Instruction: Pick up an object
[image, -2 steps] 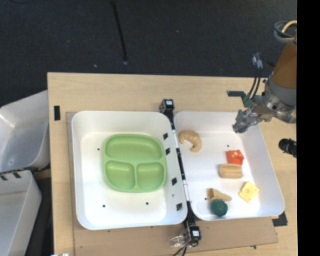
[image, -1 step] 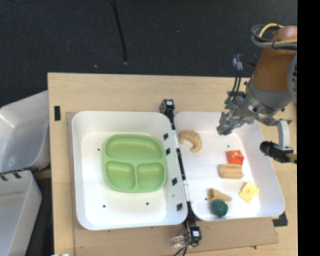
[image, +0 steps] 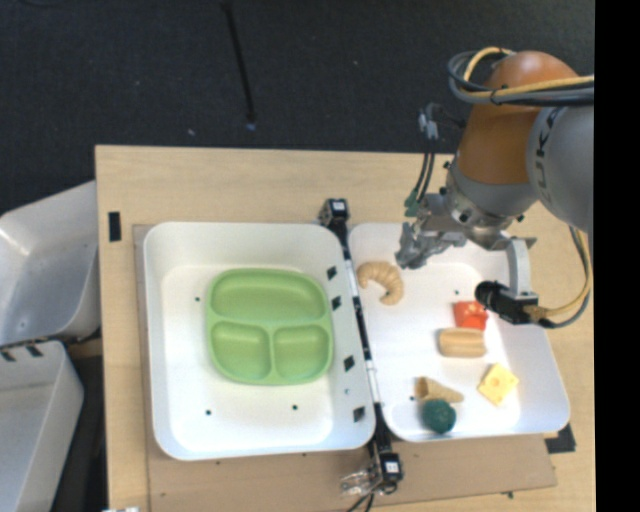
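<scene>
Camera view: pincer (image: 413, 250) blurry near croissant (image: 383, 281), maybe touching.

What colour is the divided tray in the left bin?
The tray is light green, shown clearly in the camera view.

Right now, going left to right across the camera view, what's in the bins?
Green tray → croissant → teal ball → bread roll → yellow cheese.
</scene>
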